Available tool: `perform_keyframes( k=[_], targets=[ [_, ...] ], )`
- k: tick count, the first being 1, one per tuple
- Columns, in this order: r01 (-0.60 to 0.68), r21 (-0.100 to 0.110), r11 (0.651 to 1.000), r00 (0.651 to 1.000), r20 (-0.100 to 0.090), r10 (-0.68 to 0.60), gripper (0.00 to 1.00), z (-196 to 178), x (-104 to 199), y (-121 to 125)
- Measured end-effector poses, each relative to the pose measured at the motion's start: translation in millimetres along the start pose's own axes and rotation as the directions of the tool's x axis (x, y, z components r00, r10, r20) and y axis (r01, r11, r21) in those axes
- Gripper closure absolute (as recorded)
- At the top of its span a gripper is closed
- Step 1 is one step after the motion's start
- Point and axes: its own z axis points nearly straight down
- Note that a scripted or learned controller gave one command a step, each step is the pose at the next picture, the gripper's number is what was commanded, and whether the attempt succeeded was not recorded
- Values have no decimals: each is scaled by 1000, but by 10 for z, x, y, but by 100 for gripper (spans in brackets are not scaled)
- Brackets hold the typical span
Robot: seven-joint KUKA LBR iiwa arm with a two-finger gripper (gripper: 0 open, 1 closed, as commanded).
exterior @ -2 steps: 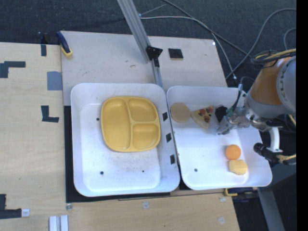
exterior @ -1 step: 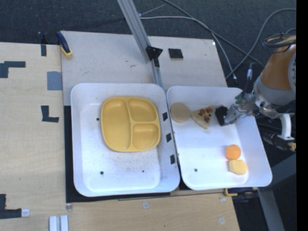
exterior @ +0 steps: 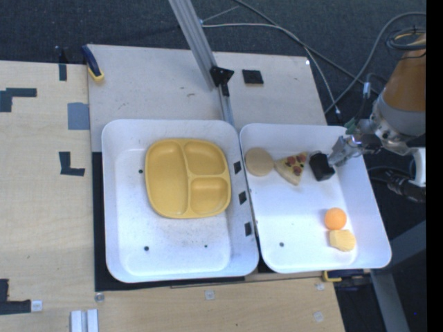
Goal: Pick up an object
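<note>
The toy pizza slice (exterior: 292, 168) lies at 11 o'clock in the right bin (exterior: 304, 223), with the claw (exterior: 339, 153) near it at 2 o'clock (clenched or released, I cannot tell). The slice looks light, stiff and flat, so pinching across its two straight edges seems safest.

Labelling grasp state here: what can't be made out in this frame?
Camera view:
- hand: too small and blurred to tell contact with the pizza slice.
- yellow lump: too blurred to identify.
- arm: cut off by the frame edge.
</note>
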Motion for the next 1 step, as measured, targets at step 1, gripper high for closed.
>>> perform_keyframes(
  k=[1],
  targets=[
    [-1, -2, 1000, 1000, 1, 1, 100, -535, 2, 15]
  ],
)
